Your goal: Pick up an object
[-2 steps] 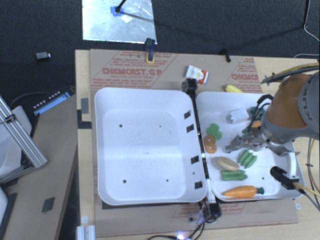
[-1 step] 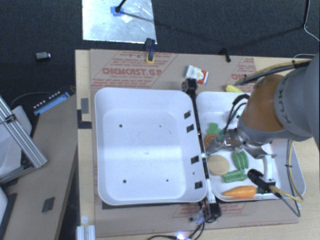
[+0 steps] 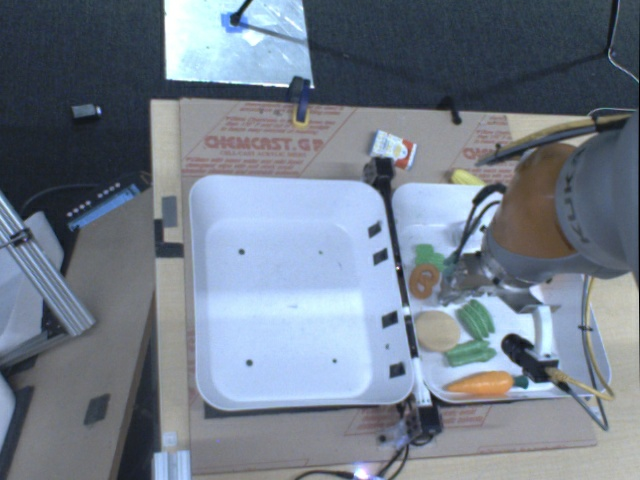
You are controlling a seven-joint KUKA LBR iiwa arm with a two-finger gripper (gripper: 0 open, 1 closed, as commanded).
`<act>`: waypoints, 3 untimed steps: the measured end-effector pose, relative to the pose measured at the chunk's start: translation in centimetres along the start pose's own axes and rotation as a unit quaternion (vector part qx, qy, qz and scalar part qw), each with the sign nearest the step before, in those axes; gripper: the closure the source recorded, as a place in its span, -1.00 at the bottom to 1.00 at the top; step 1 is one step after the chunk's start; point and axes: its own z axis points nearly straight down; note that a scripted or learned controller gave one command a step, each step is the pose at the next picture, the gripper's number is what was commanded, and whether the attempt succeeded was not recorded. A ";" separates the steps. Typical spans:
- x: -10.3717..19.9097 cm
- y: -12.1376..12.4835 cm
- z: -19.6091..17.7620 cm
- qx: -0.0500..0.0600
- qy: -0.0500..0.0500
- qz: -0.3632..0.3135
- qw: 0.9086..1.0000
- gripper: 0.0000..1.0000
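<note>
The right bin (image 3: 440,200) holds several toy foods. An orange pretzel-like ring (image 3: 425,281) lies by the bin's left wall, with a small green piece (image 3: 428,255) just above it. Below the ring sit a tan round piece (image 3: 437,330), a green pepper-like piece (image 3: 477,318), a green pod (image 3: 470,352) and an orange carrot (image 3: 483,383). A yellow piece (image 3: 466,178) lies at the bin's far rim. My gripper (image 3: 456,280) hangs low over the bin, just right of the ring, under the grey and orange wrist (image 3: 535,223). Its fingertips are hard to make out against the arm.
The left bin (image 3: 290,298) stands beside the right one, with a black divider strip (image 3: 395,268) between them. A small white and red carton (image 3: 393,149) lies on the cardboard behind the bins. Black and yellow cables (image 3: 560,378) trail at the right bin's front right corner.
</note>
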 end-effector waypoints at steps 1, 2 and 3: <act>3.4 8.7 -9.6 -0.008 0.000 -0.003 1.000 1.00; 12.9 8.8 -13.0 -0.002 0.001 -0.004 1.000 1.00; 16.1 8.2 -14.6 0.000 0.001 -0.002 1.000 1.00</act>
